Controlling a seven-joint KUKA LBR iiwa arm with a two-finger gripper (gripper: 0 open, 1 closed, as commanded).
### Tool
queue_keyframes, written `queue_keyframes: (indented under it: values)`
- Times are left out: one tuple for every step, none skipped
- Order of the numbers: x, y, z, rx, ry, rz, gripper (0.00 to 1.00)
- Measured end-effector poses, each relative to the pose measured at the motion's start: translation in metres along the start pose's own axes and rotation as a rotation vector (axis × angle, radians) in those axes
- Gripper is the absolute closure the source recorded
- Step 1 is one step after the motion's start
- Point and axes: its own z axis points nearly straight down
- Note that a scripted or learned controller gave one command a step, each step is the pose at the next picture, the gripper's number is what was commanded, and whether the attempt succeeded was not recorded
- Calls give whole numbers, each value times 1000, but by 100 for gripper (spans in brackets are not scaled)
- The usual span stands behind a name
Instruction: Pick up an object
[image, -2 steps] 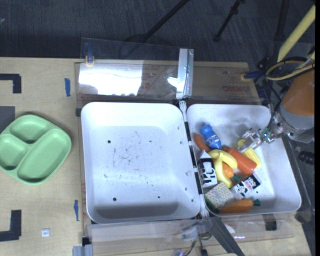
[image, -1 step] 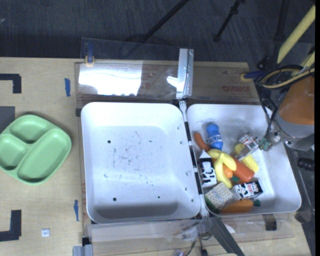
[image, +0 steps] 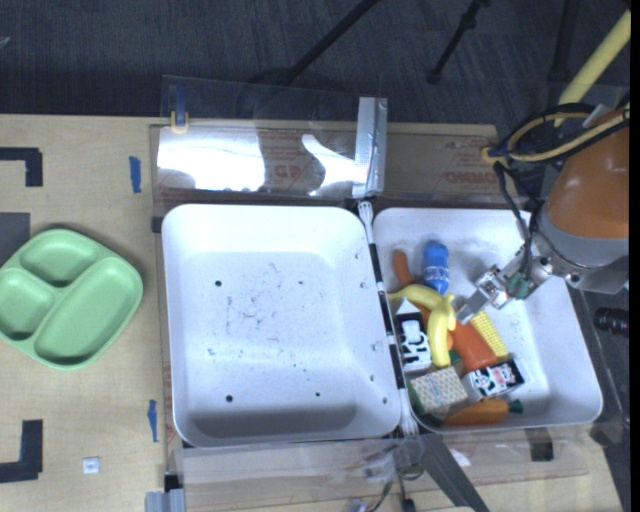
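Robot gripper (image: 478, 297) hovered over a cluttered right bin (image: 575, 330).

Whether its jaws were spread or closed could not be told. A yellow banana (image: 435, 312) lay just beside it amid the toys; it looked light, stiff and smooth, best pinched across its narrow middle.

The two bins (image: 265, 240) look like smooth white plastic, a bit shiny. The green plate (image: 65, 297) is smooth plastic too. The bench (image: 75, 180) looks like pale, matt wood. The banana (image: 436, 318) and bottle (image: 435, 265) look like shiny plastic.
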Motion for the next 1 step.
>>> queue_keyframes:
  values:
    - [14,5,73,-14,-16,-256,0]
